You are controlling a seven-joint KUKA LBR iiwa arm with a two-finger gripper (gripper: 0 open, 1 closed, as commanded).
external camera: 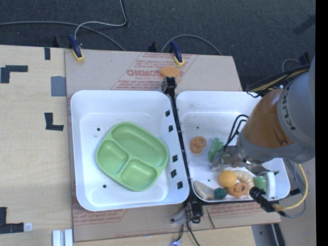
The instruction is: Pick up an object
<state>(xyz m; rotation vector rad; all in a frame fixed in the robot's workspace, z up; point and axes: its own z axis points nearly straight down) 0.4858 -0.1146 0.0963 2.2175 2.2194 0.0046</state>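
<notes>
1. Near edge, right bin [205, 99]: yellow ball [227, 178], tan ring [241, 184], small teal bit [220, 192], pale piece [203, 190] bunched at approx 6 o'clock of gripper [224, 157].
2. Green piece [215, 148] touches gripper tip at approx 10 o'clock; long axis runs 12-6. Likely target.
3. Orange piece [198, 144] at 9 o'clock, just beside.
4. Can't tell jaw opening or any hold.
5. Arm [274, 124] enters from 3 o'clock, wrist angled down.
6. Left bin [84, 111]: green tray [132, 156], well apart.

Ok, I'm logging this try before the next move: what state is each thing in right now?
green divided plate: lying flat, right way up, in the left bin.
gripper: low in the right bin, at a green piece.
orange pretzel-shaped piece: loose on the floor, untouched.
yellow ball: resting against a ring-shaped piece.
</notes>
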